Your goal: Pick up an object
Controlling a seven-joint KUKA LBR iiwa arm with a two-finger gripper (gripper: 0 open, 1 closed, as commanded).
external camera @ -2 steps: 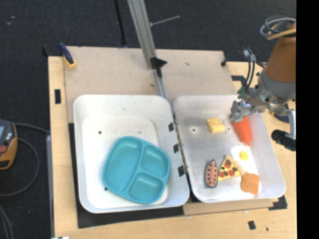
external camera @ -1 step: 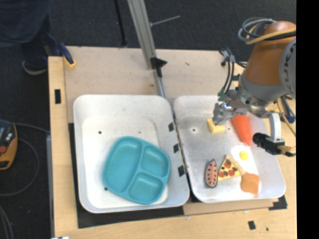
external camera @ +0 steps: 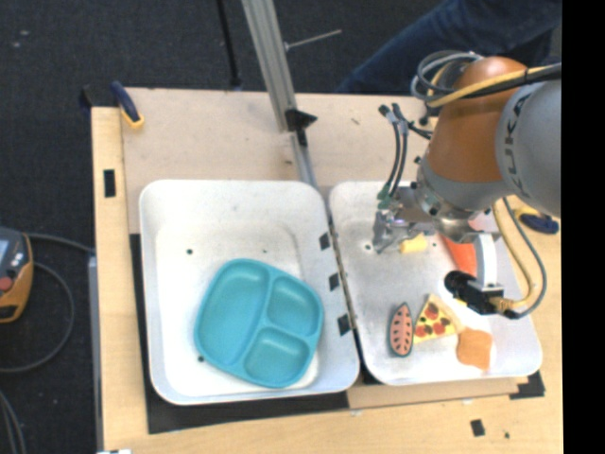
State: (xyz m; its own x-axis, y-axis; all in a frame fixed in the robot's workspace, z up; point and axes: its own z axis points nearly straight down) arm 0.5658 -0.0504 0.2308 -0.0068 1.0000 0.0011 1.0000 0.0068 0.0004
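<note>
Camera view looks down on your desk (external camera: 208, 130), which carries two shallow white bins side by side. The left bin (external camera: 170, 206) sits toward the desk's left edge and the right bin (external camera: 364, 282) toward its right edge, walls touching along the middle, so that the grey and orange arm (external camera: 473, 149) can reach both from the right.

That arm hangs over the right bin's far half. Its end effector (external camera: 386, 233) is low over the bin floor, near the far left corner. You cannot tell from here whether it is released or clenched, and nothing can be seen grasped in it.

The teal divided plate (external camera: 260, 322) lies flat toward the near edge of the left bin. It is broad and probably a poor pick.

Your likelier targets are all in the right bin:
- a red-orange piece (external camera: 460, 253) by the right wall, partly under the wrist
- a pizza slice (external camera: 437, 320) toward the near edge
- a watermelon slice (external camera: 401, 329) just left of the pizza
- an orange chunk (external camera: 475, 348) by the near right corner
- a small yellow piece (external camera: 413, 245) just right of the end effector

Judge the yellow piece the intended one, since the tool is lowered next to it
</note>
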